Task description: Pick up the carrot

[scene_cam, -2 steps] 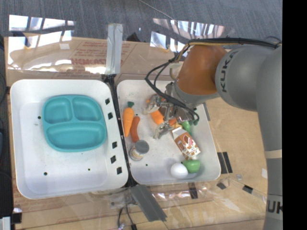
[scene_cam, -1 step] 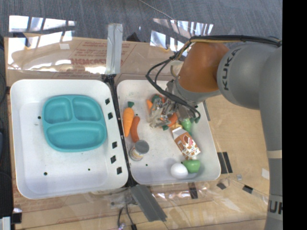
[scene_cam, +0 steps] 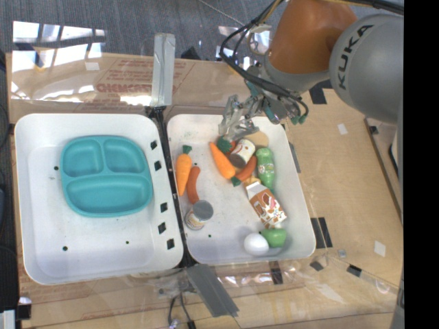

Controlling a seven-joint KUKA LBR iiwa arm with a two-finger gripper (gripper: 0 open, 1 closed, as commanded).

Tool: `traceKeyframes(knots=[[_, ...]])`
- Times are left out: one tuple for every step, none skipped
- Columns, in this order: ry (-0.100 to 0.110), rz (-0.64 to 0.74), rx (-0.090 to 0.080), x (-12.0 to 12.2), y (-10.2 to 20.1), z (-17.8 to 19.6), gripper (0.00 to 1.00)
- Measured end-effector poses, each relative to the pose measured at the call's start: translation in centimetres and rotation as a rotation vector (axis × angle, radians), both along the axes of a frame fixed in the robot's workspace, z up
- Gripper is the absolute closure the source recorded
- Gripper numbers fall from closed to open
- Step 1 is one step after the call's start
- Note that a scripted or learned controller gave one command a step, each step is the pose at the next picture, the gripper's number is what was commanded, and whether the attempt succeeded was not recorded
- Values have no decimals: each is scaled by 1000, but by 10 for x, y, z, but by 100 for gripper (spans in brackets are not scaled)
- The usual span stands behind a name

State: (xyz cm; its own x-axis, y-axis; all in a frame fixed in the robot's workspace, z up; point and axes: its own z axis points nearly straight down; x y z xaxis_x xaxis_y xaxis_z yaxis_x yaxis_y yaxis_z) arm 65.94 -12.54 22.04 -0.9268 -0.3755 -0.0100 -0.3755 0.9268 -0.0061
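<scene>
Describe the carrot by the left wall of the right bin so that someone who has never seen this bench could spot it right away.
Start at the right-hand shallow white bin and look along its left wall. There a short orange plastic carrot with a green top lies lengthwise. A slimmer reddish-orange sausage shape lies beside it, but without a green cap, and the other orange carrot lies slanted in the pile under the gripper.

A grey robot arm (scene_cam: 367, 53) with an orange band (scene_cam: 305, 33) above its wrist reaches in from the right. Black cables loop around the wrist. Its metal claw (scene_cam: 236, 123) points down and left, poised over the far edge of the right bin (scene_cam: 302, 214).
</scene>
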Motion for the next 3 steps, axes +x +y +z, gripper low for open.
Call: traceKeyframes(knots=[[7,-1,1,-2,0,-4,0],[11,93,2,-22,3,-129,0],[1,95,0,-18,4,-115,100]])
